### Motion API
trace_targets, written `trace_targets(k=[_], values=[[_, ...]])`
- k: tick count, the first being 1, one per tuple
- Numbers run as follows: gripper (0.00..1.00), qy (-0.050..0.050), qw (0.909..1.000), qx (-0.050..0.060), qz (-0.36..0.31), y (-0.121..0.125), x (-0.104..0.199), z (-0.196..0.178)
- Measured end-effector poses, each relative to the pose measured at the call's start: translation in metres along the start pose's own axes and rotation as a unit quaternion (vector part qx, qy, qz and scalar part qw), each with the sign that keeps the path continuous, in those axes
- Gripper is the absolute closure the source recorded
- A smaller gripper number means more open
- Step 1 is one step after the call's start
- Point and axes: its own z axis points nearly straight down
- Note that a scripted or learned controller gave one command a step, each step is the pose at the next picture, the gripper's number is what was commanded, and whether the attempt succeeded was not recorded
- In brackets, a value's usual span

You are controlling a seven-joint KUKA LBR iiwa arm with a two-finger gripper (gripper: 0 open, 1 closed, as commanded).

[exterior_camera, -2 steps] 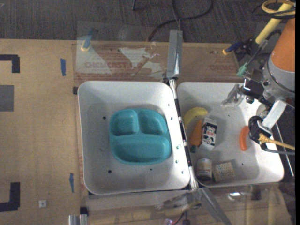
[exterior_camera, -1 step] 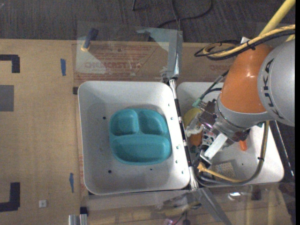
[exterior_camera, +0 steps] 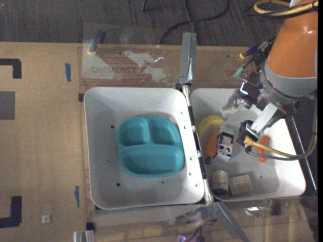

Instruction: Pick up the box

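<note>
A teal tray (exterior_camera: 150,146) lies in the left bin (exterior_camera: 101,105). In the right bin (exterior_camera: 287,180) sits the box (exterior_camera: 225,144), small and white with dark print. The gripper (exterior_camera: 237,100) is up and right of it; I cannot tell whether it is open or closed.

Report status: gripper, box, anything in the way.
Gripper above right bin, not on box. Box lies free. Orange piece crowds it, can close by.
</note>
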Motion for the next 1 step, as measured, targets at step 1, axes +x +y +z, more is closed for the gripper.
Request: trace_targets(k=[1], values=[[0.00, 0.000, 0.9992, 0.001, 0.040, 0.0334, -0.0372, 0.1014]])
